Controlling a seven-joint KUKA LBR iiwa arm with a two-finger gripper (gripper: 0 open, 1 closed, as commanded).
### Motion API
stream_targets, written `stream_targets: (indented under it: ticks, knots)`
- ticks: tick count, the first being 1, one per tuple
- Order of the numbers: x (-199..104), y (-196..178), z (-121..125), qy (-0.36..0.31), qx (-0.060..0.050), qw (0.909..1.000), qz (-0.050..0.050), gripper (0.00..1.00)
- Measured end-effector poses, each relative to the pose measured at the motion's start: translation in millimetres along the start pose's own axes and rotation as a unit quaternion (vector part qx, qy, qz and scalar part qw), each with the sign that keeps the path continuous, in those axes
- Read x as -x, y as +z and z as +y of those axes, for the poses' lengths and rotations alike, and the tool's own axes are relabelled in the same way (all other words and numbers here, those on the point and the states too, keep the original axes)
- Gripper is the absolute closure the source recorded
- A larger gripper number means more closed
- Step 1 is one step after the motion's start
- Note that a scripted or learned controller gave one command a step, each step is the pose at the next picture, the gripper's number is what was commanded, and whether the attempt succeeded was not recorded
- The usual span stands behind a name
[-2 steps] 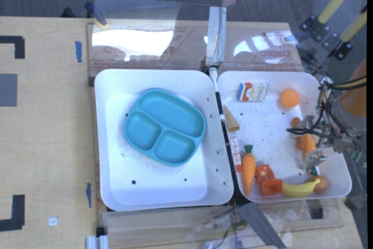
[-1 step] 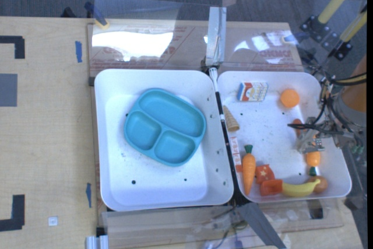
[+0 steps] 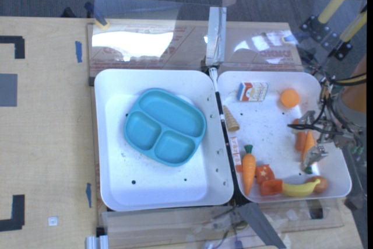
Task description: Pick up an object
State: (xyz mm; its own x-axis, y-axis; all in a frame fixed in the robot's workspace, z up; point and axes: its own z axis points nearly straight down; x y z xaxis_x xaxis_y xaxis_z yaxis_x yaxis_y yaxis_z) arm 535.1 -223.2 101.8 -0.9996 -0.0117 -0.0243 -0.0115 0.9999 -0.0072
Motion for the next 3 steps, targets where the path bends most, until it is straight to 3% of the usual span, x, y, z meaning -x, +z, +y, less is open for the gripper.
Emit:
stream_targets:
  ticks: [1, 3]
  knots:
    - [-11.8, 12.7, 1.4, 0.015, 0.002, 0.9999, 0.007, 0.0]
    - [-11.0, 12.8, 6.5, 0.032, 0.002, 0.9995, 0.007, 0.0]
